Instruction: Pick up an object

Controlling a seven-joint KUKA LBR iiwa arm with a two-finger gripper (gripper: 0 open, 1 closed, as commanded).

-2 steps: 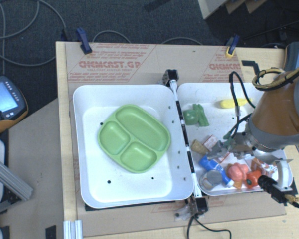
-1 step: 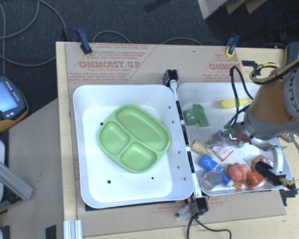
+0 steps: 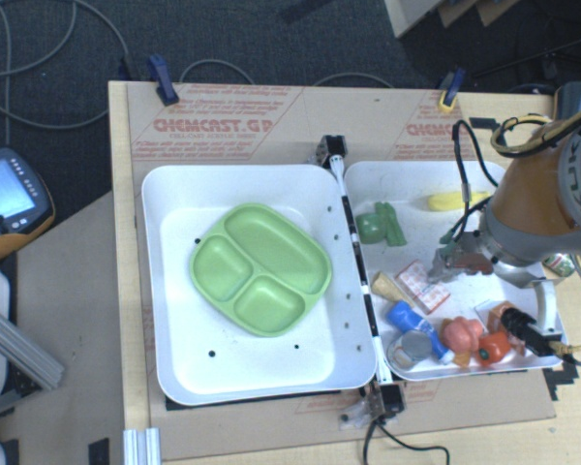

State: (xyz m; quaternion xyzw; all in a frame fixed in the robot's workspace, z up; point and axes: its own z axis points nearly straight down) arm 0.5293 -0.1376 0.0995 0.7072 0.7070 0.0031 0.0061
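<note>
The right bin (image 3: 407, 177) holds several small objects. A green toy (image 3: 380, 226) lies at its left side and a yellow banana-like piece (image 3: 452, 201) at its back. Toward the front are a pink-and-white packet (image 3: 421, 287), a blue object (image 3: 407, 318), a round metal lid (image 3: 405, 353), a peach-coloured piece (image 3: 462, 333) and a red one (image 3: 495, 349). My gripper (image 3: 455, 260) hangs low over the middle of this bin, just right of the packet. The arm's orange band (image 3: 528, 197) rises behind it and hides part of the bin.
The left bin (image 3: 174, 260) carries a green divided plate (image 3: 259, 269). A black hinge strip (image 3: 353, 260) runs between the bins. Cables loop over the arm at the right, and blue clamps (image 3: 161, 77) sit on the bench's back edge.
</note>
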